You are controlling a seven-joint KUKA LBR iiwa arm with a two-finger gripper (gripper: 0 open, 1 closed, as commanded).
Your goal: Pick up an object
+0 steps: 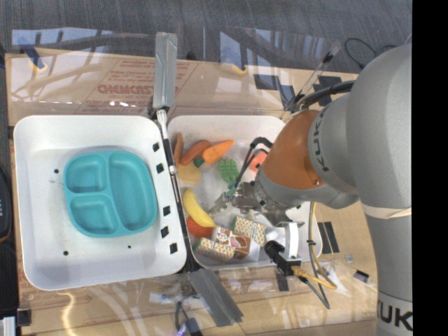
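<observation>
A dark grey ribbed carpet [105,2] lies beyond the bench [84,82], whose brown cardboard top carries red printing under a clear glossy sheet. Blue tape [31,54] marks the bench's far left corner. Window-like reflections streak the sheet.

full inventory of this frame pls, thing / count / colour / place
left bin: 1, white, left half of bench
right bin: 1, white, beside the left bin
divided tray: 1, teal, three compartments, in left bin
carrot: 1, orange with green end, top of right bin
sausage-like piece: 1, reddish brown, right bin's left wall
green toy: 1, green, centre of right bin
banana: 1, yellow, lower left of right bin
printed boxes: 2, red and tan, bottom of right bin
arm: 1, grey with orange band, over right bin
gripper: 1, dark metal, low over right bin's middle
</observation>
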